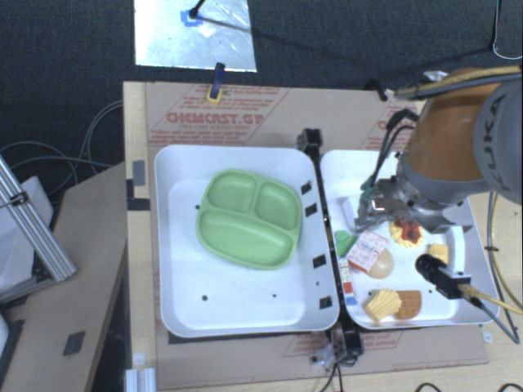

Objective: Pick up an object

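My gripper [373, 209] hangs low over the middle of the right bin [347, 166], under the grey and orange wrist. Just below it lie a red-and-white packet [367, 250] and a pale round piece [382, 265]. A small green item [343, 241] lies at the bin's left wall. A yellow-and-red toy [406, 233] sits to the right of the gripper, partly under the arm. Near the bin's front edge lie a yellow ridged piece [382, 305] and a brown cookie [409, 302].
The left bin [176, 300] holds a green divided plate [249, 219]. A black divider with clips [320, 219] runs between the two bins. A small yellow block [440, 253] lies by the arm's bracket. Brown cardboard [221, 117] lies under both bins.
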`<action>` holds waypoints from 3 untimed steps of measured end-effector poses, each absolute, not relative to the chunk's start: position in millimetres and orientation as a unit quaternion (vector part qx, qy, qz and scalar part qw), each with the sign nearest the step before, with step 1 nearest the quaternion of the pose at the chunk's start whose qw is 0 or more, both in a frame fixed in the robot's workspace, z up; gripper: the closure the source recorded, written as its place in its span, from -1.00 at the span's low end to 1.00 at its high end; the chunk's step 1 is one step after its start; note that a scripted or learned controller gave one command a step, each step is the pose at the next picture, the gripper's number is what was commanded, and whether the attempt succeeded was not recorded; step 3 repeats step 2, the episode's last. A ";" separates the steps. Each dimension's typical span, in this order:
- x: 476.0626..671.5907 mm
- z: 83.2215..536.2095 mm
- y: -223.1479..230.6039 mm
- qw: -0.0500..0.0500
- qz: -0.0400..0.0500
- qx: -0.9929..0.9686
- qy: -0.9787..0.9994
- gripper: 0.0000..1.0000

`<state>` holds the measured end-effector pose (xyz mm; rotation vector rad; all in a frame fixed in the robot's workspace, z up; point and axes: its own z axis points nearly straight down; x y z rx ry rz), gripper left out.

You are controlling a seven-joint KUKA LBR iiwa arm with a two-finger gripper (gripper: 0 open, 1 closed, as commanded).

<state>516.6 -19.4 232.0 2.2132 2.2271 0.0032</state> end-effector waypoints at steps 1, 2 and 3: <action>524.6 227.9 -27.2 0.001 0.001 0.707 0.708 1.00; 522.8 219.2 -22.2 0.000 0.000 0.706 0.708 1.00; 522.8 219.2 -22.2 0.000 0.000 0.706 0.708 1.00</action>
